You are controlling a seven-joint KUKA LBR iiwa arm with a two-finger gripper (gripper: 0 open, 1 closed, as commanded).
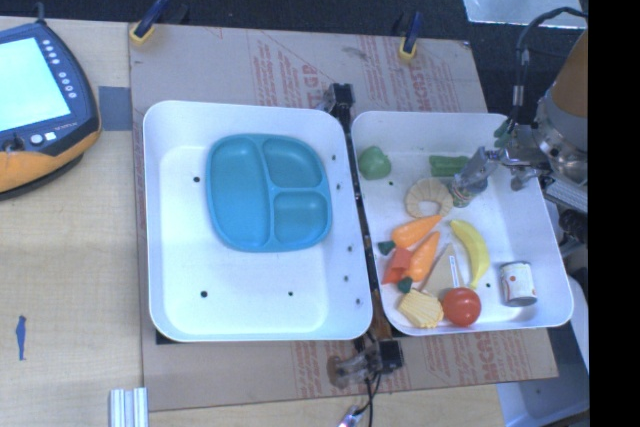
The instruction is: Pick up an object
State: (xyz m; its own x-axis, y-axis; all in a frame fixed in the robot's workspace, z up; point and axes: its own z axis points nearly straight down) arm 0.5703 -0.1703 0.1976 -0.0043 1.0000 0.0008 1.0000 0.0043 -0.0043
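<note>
The jaws (pixel 468 183) hang low in the right bin (pixel 520 315), toward its upper middle, just beside a tan ring-shaped piece (pixel 425 199) at their 8 o'clock; whether they are apart or together cannot be told, and nothing is seen between them. A dark green piece (pixel 446 164) lies at their 10 o'clock, its long axis roughly 3 to 9. The banana (pixel 472 250), smooth and curved, runs from 11 to 5. Two glossy carrots (pixel 418 245) point toward 1 o'clock. A red tomato (pixel 461 306), yellow corn (pixel 421 309), a metal can (pixel 516 283) and a round green piece (pixel 374 162), perhaps a lime, lie around them. A blue divided plate (pixel 268 192) sits in the left bin (pixel 250 315).
</note>
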